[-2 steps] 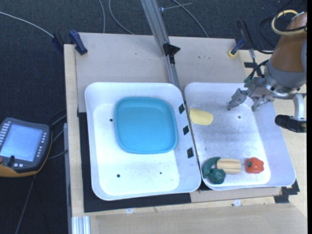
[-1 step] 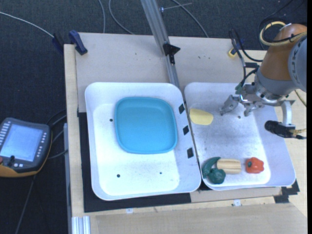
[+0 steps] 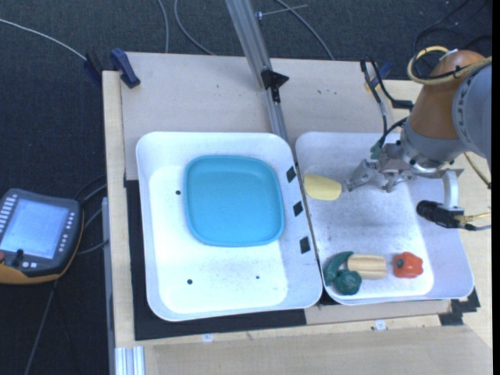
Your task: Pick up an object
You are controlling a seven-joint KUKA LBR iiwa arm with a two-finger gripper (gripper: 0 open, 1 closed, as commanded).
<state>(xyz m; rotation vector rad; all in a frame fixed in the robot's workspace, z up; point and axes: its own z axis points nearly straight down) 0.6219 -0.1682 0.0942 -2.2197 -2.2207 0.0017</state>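
Observation:
A pale yellow object (image 3: 322,187) lies at the left side of the right bin (image 3: 437,244), close to its wall. My gripper (image 3: 373,176) hangs over the upper middle of that bin, just right of the yellow object and apart from it, with nothing between the fingers. Along the bin's front edge lie a dark green object (image 3: 342,273), a tan cylinder (image 3: 367,266) and a red object (image 3: 407,265) in a row. A blue square plate (image 3: 233,200) rests in the left bin (image 3: 164,280).
A slanted metal post (image 3: 254,45) rises between the bins from the back. A black cable plug (image 3: 439,213) sticks out of the arm over the right bin's right side. A teach pendant (image 3: 35,233) lies off the bench at the left.

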